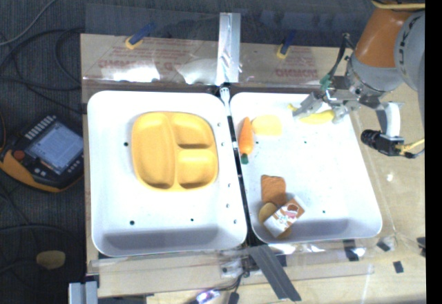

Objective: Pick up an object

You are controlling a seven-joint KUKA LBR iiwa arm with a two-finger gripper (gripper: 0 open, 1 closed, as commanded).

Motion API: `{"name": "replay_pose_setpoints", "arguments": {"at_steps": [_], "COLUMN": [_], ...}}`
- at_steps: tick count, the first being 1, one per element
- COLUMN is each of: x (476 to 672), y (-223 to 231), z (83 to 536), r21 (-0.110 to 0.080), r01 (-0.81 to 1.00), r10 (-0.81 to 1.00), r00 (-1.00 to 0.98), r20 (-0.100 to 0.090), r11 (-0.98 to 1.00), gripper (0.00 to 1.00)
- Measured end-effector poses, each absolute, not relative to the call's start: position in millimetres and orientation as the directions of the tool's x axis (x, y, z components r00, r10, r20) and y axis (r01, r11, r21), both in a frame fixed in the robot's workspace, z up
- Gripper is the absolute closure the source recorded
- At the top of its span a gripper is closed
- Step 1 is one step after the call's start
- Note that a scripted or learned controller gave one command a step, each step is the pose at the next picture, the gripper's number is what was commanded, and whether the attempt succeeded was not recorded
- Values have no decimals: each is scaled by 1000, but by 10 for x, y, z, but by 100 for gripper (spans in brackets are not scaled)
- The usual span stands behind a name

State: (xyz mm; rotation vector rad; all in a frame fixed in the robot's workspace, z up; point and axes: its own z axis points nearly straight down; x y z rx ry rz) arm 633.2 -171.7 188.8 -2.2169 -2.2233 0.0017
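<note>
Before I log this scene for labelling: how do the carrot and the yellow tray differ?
The carrot is small, slim and orange with a green end; the yellow tray is broad and split into compartments. The carrot lies in the right bin against its left wall; the tray sits mid left bin. Both lie apart from the tool.

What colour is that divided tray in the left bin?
Yellow-orange; the tray shows plainly in the camera view from above.

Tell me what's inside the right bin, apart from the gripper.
The right bin holds a carrot at its left wall, a pale yellow block, a brown bread-like piece and a small carton. A yellow item lies partly covered by the gripper.
</note>
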Motion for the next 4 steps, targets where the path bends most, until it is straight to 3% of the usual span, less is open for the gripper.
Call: {"name": "replay_pose_setpoints", "arguments": {"at_steps": [1,2,3,4], "x": [6438,6580,6587,6260], "y": [-1549,-1331,-1319,-807], "z": [944,878,971,2254], "r21": [0,-5,-1,0], "r01": [991,831,831,870], "r10": [991,831,831,870], "r00": [-134,-556,-556,-493], "r20": [-2,-3,-2,-1], "r11": [134,556,556,493], "gripper": [0,0,100,100]}}
